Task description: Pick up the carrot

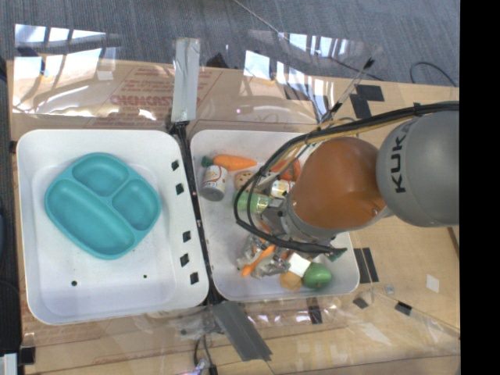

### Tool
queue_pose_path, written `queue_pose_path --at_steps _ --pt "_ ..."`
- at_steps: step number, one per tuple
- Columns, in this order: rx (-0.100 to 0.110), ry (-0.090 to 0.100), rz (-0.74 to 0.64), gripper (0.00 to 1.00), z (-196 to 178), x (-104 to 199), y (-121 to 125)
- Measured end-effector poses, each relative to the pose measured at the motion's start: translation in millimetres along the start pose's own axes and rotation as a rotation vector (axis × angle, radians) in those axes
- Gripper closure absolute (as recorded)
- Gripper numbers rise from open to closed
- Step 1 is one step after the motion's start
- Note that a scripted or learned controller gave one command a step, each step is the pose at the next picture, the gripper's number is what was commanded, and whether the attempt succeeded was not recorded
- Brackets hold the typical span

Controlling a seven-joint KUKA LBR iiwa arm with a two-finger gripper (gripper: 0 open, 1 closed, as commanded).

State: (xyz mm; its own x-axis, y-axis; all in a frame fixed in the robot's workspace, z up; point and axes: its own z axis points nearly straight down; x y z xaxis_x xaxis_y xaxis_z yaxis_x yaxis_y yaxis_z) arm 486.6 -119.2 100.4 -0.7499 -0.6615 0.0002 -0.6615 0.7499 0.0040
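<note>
Small orange plastic toy carrot (234,162) lies at right white bin's (344,286) far edge, beside a can. Likely light, rigid, slick; grip across thick middle. Gripper (264,258) low among clutter, grasp state unreadable.

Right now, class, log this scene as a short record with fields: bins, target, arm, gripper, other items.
left bin: holds a teal divided plate
right bin: holds the toy food and a small can
carrot: lies near the right bin's far edge, beside the can, apart from the arm
arm: reaches in from the right, over the right bin
gripper: low over the near clutter; finger state hidden
other items: green piece and small orange piece at the near edge
</note>
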Motion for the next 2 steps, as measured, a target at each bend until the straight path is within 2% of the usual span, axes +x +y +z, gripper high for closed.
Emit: queue_pose_path --at_steps 1,2 --pt "0.012 -0.005 -0.137 1.00 -121.8 -11.8 10.9" --pt "0.006 -0.003 -0.140 1.00 -128.8 -12.8 11.6"
